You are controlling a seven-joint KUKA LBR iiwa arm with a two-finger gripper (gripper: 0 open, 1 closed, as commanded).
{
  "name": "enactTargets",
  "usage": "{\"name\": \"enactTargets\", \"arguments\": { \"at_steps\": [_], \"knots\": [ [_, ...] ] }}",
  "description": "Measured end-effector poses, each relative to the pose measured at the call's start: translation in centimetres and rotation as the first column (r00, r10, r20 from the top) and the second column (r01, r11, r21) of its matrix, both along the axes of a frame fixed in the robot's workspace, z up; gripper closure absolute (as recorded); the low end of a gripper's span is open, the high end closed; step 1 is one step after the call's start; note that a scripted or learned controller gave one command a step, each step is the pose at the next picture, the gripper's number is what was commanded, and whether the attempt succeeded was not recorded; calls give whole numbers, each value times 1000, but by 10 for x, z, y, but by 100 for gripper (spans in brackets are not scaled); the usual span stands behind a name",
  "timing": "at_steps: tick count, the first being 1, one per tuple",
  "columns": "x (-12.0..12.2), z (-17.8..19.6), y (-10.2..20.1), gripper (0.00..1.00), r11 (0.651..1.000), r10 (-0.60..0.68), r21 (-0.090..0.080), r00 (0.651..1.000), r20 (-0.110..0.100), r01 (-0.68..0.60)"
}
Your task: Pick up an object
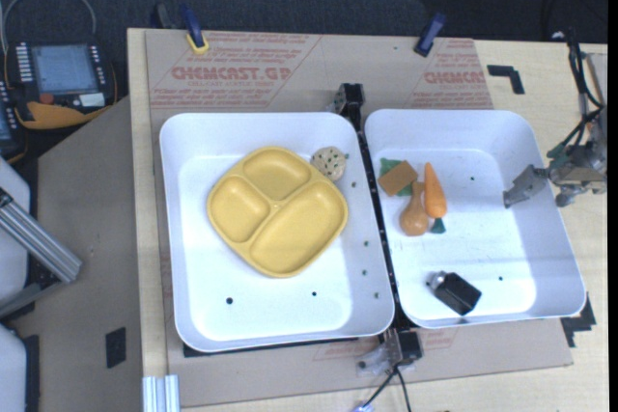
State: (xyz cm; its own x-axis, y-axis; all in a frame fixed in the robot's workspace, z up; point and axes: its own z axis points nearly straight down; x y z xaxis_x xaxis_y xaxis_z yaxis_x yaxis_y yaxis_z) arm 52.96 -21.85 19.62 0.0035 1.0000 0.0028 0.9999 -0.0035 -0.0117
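Cardboard bench sheet (pixel 290 63) reads "CHEMCAST" in red behind both bins (pixel 193 304).

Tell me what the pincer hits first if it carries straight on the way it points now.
The pincer sits at the right bin's right rim, pointing leftward across it. Straight on, the floor looks free until the carrot and the orange pieces beside it. Its height above the bin is unclear, so it might pass over them.

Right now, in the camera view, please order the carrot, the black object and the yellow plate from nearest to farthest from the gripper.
From the gripper, at the right bin's right edge:
1. Carrot, right bin, left part.
2. Black object, right bin, front; close to the carrot's rank.
3. Yellow plate, left bin.
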Motion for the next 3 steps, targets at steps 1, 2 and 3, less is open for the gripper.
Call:
{"name": "enactTargets", "arguments": {
  "at_steps": [1,2,3],
  "knots": [
    [3,6,0,0,1000,4,-4,1000,12,-4],
    [8,-55,5,0,1000,4,0,1000,5,-4],
    [6,-108,6,0,1000,3,0,1000,5,-3]
  ]
}}
